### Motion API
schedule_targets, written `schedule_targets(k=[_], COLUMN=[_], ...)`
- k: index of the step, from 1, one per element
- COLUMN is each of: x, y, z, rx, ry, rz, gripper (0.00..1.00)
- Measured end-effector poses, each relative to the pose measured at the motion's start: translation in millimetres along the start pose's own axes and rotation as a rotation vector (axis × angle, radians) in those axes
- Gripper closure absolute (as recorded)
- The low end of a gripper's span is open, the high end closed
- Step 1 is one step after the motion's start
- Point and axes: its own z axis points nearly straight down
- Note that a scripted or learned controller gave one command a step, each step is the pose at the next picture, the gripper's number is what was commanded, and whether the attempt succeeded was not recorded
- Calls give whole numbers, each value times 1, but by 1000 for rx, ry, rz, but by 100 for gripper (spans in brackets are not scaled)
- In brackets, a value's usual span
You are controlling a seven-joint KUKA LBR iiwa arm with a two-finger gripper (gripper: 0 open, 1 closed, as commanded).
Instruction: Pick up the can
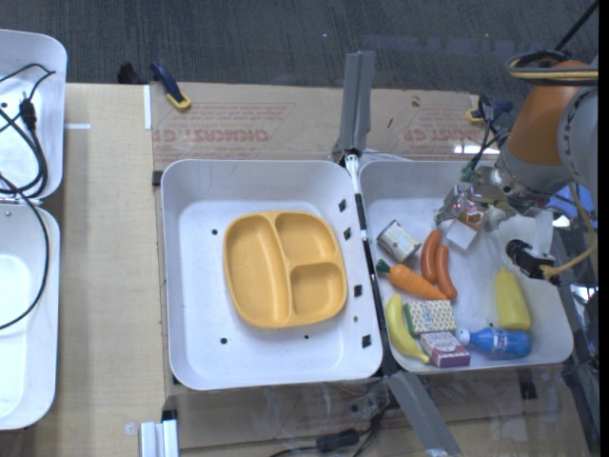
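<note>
The gripper [473, 208] hangs low over the right bin's [557, 348] far side; its grip cannot be told. The can [399, 241] lies left of it.

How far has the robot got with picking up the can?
Done: the arm has reached into the right bin, and its tool is at the back. In hand: something small and shiny sits by the tool; whether that is the can, or gripped, is unclear. Left: a clear lift above the bin.
</note>
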Motion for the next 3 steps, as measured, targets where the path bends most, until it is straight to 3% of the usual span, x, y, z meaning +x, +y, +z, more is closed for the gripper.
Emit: schedule_targets(k=[1,2,3], x=[-3,5,-1], y=[-1,27,29], z=[-10,-70,-124], rx=[2,5,0], ry=[-3,-3,-2], rz=[5,263,487], gripper=[100,100,100])
